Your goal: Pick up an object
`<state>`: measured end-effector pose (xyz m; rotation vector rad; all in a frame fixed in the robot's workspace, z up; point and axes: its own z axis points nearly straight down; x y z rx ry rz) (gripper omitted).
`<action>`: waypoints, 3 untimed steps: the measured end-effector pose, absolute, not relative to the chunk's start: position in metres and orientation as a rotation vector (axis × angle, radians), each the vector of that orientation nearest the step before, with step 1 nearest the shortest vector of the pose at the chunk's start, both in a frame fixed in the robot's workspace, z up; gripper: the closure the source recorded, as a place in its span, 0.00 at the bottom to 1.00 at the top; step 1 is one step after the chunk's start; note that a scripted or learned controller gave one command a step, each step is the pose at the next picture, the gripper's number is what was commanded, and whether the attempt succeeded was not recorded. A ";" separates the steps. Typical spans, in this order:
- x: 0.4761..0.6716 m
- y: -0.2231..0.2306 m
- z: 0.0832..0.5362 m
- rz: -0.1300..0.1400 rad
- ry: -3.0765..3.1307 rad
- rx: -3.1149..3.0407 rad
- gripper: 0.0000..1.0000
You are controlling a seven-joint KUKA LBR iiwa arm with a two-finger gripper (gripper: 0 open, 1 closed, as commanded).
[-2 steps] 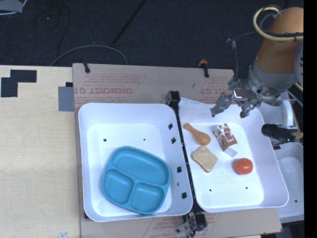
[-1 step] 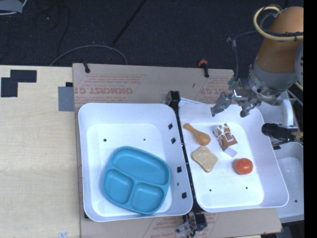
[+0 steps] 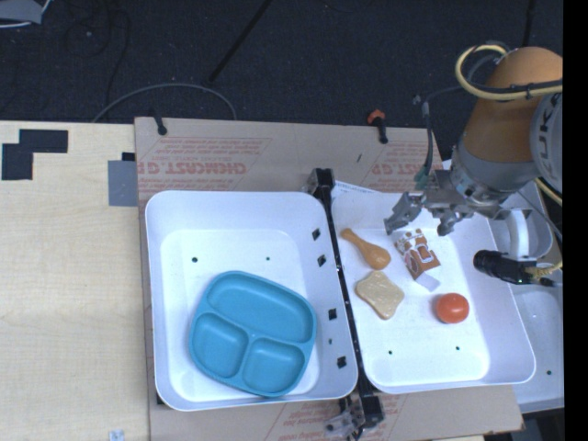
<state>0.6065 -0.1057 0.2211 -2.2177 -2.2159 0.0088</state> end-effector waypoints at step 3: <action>0.599 -0.101 0.142 0.005 -2.213 -2.224 1.00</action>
